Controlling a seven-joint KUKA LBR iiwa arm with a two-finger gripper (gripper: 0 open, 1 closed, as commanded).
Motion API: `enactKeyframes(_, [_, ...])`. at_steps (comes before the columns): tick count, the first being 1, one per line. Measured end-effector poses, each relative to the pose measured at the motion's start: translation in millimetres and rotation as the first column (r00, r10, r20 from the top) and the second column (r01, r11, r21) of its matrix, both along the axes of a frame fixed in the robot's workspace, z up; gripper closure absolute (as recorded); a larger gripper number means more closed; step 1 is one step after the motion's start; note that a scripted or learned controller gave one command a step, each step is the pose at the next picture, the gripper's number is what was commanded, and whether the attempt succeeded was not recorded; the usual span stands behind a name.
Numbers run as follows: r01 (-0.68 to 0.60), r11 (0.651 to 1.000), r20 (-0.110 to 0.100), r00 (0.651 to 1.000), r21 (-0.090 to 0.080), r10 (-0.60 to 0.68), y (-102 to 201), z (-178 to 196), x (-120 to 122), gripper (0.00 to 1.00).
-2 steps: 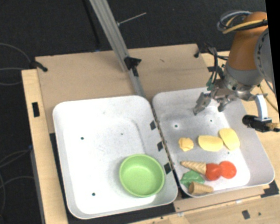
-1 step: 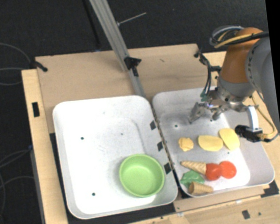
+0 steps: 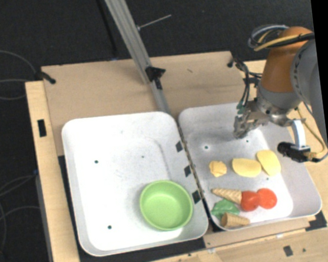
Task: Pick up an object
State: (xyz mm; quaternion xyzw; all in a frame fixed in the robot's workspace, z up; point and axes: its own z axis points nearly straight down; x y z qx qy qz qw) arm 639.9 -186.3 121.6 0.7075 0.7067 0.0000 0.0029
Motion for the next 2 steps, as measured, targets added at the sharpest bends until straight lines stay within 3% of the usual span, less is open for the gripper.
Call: enactKeyframes(2, [-0.005,1.0,0.004,1.0,0.002,0.005,1,120,4,1.0])
